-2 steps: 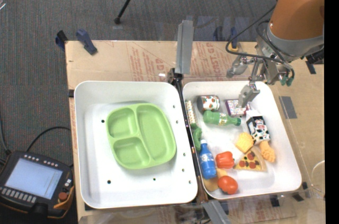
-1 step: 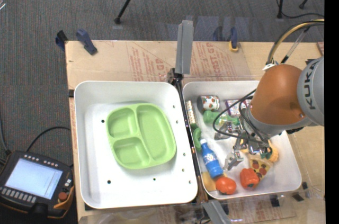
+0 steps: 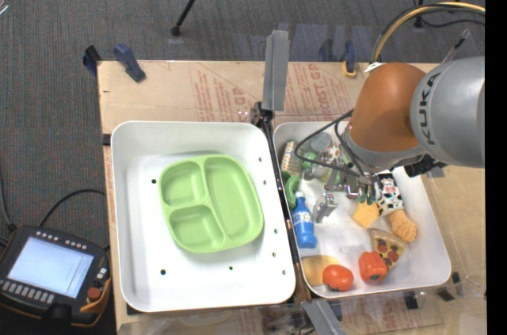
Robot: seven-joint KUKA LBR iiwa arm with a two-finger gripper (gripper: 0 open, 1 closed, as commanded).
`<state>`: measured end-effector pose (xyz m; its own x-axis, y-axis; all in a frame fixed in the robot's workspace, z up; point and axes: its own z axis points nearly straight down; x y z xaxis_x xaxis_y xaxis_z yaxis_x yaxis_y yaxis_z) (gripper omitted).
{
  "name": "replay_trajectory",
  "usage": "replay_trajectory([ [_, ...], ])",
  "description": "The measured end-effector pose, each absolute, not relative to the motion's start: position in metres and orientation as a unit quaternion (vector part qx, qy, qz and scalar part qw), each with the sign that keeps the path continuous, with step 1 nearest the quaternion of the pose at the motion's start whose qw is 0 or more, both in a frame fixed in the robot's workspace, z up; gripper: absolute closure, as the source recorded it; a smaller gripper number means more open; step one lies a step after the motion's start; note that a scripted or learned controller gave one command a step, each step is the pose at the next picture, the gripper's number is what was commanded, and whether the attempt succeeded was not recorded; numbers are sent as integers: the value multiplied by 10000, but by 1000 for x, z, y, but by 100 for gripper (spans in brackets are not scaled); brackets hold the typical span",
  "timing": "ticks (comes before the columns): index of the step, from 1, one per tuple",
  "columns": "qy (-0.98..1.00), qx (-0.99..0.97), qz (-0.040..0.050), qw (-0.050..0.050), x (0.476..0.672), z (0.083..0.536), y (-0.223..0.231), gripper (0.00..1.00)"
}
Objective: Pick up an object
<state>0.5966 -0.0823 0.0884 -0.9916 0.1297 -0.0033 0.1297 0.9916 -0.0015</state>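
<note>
Gripper [image 3: 333,195] hangs low in the right white bin [image 3: 440,242], near its left wall, above the blue plastic bottle [image 3: 303,222]; how it is set cannot be told, and nothing shows in its grasp. Crowded toys nearby, a red tomato [image 3: 338,276] and pizza slice [image 3: 386,249], could be nudged, spoiling a clean pick.

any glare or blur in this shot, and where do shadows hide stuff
Camera view: even light, mild softness overall; the left bin looks bright but not blown out; the arm shades the right bin beneath it, muddying the clutter near the gripper; the blue bottle reads clearly.
</note>
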Motion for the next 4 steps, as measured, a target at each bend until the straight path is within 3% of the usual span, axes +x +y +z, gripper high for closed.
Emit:
replay_trajectory([
  [1,9843,1766,5,12,628,89,-93,0],
  [2,9731,2302,-2,2,560,88,-161,0],
  [3,9737,2276,8,-14,519,87,-104,0],
  [4,9627,2706,6,-22,510,86,-86,0],
])
